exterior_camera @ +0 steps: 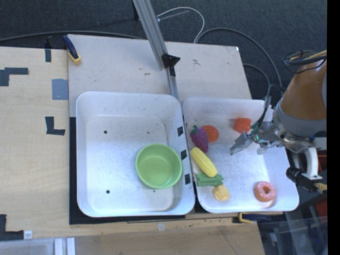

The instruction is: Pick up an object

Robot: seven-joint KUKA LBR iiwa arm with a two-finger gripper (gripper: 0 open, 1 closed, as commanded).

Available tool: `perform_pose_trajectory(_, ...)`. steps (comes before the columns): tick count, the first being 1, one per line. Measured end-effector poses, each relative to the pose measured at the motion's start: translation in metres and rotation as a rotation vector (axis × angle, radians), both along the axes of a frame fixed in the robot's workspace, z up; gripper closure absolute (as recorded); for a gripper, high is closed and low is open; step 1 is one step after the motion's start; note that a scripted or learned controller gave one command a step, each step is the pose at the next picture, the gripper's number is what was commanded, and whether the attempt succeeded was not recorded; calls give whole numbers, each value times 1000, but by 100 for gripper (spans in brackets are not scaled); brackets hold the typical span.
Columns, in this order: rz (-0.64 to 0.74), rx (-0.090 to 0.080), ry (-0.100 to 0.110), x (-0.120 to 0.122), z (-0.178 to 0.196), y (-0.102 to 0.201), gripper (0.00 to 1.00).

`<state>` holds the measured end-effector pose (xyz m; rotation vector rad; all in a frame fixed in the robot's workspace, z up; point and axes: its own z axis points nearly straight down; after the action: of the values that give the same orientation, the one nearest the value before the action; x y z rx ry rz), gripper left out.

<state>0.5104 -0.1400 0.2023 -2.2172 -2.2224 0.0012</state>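
The right bin (276, 166) holds a yellow corn cob with green husk (204, 162), purple grapes (200, 137), an orange fruit (211, 133), a small orange-red piece (242, 125), a little yellow piece (221, 193) and a pink frosted doughnut (264, 191). My gripper (241, 143) hangs over the middle of the right bin, just below the orange-red piece, with its dark fingers spread and nothing between them. A green bowl (158, 166) sits in the left bin (101, 142).
A slanted metal pole (154, 31) with a black clamp stands behind the bins. Cables loop over the board at the back right. A blue and yellow tool (71, 49) lies at the far left corner.
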Motion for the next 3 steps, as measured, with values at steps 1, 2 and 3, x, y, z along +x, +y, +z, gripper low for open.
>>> perform_pose_trajectory(1, 0, 0, 0, 0, 0, 0, 0)
perform_pose_trajectory(2, -2, 0, 5, -5, -55, -9, 0)
perform_pose_trajectory(3, -2, 1, 6, -7, -110, -8, 0)
